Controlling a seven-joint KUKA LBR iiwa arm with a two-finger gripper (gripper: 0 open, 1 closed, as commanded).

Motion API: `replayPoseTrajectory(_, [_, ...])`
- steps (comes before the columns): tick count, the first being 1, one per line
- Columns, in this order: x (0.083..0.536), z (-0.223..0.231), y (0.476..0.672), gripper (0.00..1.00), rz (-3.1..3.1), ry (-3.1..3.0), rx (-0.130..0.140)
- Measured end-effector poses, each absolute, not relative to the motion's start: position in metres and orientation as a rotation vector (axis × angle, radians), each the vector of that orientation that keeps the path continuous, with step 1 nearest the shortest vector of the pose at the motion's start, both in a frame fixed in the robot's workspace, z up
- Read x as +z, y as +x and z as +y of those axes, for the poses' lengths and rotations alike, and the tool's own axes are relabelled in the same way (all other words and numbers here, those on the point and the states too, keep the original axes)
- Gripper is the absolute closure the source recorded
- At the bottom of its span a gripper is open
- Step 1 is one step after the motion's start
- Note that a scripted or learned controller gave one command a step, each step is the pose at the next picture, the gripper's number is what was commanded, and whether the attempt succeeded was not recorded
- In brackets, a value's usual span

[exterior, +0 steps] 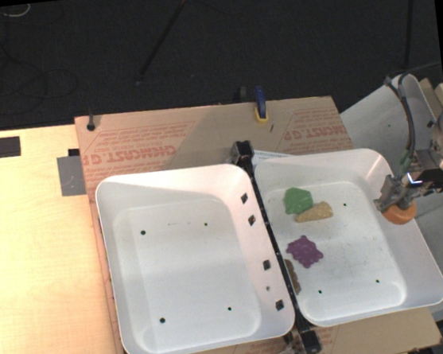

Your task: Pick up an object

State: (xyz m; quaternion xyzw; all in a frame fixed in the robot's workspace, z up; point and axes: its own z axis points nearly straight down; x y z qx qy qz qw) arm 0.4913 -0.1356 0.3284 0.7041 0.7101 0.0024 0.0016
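Three small objects lie in the right bin (pixel 380 293). A green lump (pixel 297 200) sits near the bin's middle back, with a tan flat piece (pixel 315 213) touching its front right side. A purple lump (pixel 303 251) lies apart from them, closer to the front and near the divider. My gripper (pixel 394 196) hangs over the right rim of this bin, well to the right of all three objects. The arm's orange band (pixel 401 213) shows just beside it. Nothing is visibly held.
The left bin (pixel 115 225) stands beside the right one, and a black clamp strip (pixel 262 231) runs between them. Both rest on a cardboard sheet (pixel 161 143) on the wooden bench. Grey cables (pixel 406 113) rise at the far right.
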Motion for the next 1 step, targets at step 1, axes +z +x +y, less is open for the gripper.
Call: replayPoseTrajectory(1, [0.3278,-0.0632,0.5412,1.0,2.233,2.212,0.002])
